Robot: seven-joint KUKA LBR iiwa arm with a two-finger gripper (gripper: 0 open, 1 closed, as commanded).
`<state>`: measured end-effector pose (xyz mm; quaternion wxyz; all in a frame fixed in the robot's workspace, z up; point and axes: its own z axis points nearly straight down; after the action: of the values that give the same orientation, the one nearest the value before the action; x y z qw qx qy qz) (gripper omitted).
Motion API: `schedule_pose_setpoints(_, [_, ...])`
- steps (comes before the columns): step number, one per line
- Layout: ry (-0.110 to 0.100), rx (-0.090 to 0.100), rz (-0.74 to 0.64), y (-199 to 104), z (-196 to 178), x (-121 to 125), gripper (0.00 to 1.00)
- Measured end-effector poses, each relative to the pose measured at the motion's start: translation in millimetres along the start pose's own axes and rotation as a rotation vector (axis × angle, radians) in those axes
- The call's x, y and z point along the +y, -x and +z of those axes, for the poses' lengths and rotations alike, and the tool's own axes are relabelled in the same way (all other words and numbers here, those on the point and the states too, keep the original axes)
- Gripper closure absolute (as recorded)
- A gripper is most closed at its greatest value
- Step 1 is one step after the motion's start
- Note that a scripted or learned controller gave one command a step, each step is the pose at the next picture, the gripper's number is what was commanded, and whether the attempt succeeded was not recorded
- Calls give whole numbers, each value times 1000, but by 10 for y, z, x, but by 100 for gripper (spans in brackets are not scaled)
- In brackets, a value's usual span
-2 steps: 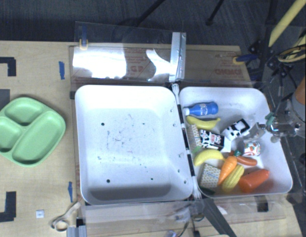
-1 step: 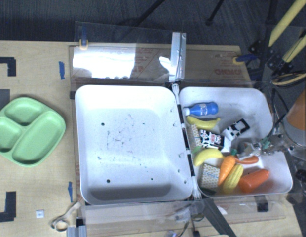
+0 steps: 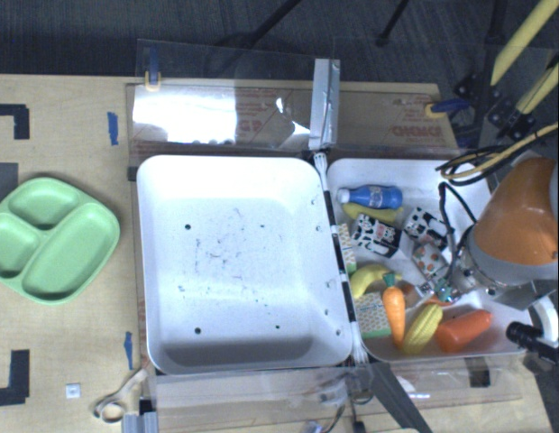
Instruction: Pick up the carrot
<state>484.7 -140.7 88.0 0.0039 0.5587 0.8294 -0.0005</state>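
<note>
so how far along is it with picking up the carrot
Done: the arm has reached over the right bin, where the carrot is. In hand: nothing visibly; the carrot lies among the other items near the bin's front, beside a yellow piece and a red-orange one. Left: closing on the carrot and lifting it clear. The gripper is hidden under the wrist, so its position can't be judged.

Robot lab, white bins (image 3: pixel 171 188), taped bench (image 3: pixel 63 142)

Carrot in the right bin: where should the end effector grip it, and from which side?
Probably across the carrot's thick upper half, coming straight down. It lies lengthwise, tip toward the near wall, with a yellow fruit close on its right, so side approaches look crowded.
</note>
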Motion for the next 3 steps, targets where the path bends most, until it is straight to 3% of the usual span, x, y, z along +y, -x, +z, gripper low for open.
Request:
schedule_pose_setpoints(1, [3, 8, -894, -574, -946, 206, 0])
schedule_pose_setpoints(2, [4, 10, -1118, -456, -34, 154, 0])
schedule_pose_setpoints(3, [8, -3, -1404, -425, 10, 169, 0])
